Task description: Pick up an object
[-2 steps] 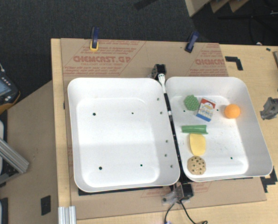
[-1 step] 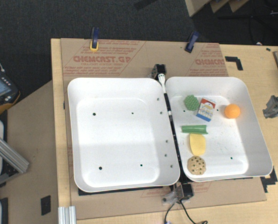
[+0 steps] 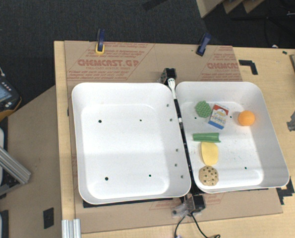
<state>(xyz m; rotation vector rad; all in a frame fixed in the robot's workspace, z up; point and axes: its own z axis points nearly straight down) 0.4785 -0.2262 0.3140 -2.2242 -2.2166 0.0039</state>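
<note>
— Since every object lies loose in the right bin (image 3: 266, 133), would you say the pick has begun at all?

— Judging by how things lie, no. Nothing is lifted. The orange ball (image 3: 246, 118) rests near the far right of that bin, well apart from the rest. The small red-and-white box (image 3: 219, 116) sits just beside the green knobbly piece (image 3: 203, 108), seemingly touching it. Below them lies the green strip (image 3: 206, 137), then the yellow piece (image 3: 210, 153) just under it, and the cookie (image 3: 208, 175) near the bin's front edge.

— And the left bin (image 3: 88, 133)?

— White floor with a few dark dots, both bins side by side on the cardboard-covered counter (image 3: 137, 58).

— Where does the arm stand, then?

— I can place no arm or tool over either bin, so its pose is beyond me, and whether the tool is spread or pressed together I cannot tell.

— So what is left?

— By my reckoning, everything: choosing a target, the approach, the closing, the lift. The ball looks the freest choice, standing alone.
</note>
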